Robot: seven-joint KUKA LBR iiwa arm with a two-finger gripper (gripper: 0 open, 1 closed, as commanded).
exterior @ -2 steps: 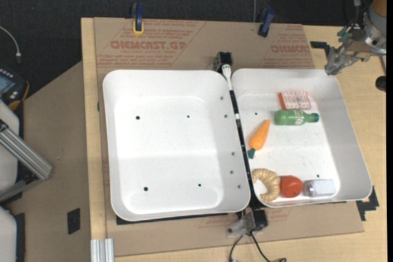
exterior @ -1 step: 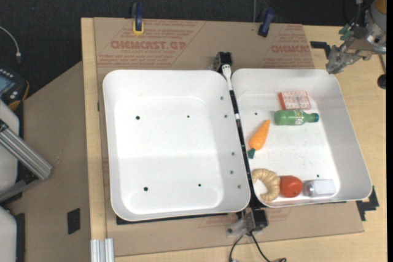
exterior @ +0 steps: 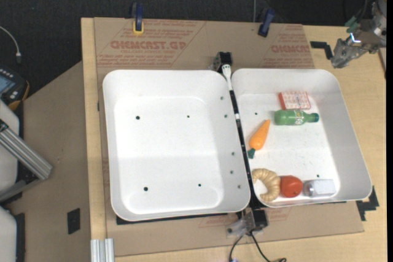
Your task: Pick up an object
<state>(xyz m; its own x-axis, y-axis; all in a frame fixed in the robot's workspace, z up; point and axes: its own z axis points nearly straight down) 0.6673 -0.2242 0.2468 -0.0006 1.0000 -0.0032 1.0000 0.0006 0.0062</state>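
The desk (exterior: 184,40) bears two white bins side by side. The left bin (exterior: 169,144) lies bare. The right bin (exterior: 344,132) holds a red-printed packet (exterior: 295,100), a green bottle (exterior: 295,118), a carrot (exterior: 260,135), a croissant (exterior: 267,183), a red ball (exterior: 291,186) and a small silver piece (exterior: 320,188). The gripper (exterior: 345,51) hovers beyond the right bin's far corner, touching nothing; its state I cannot tell.

Two blue clamps (exterior: 137,13) (exterior: 266,21) pin the brown board (exterior: 184,43); perhaps a cable (exterior: 249,242) below.
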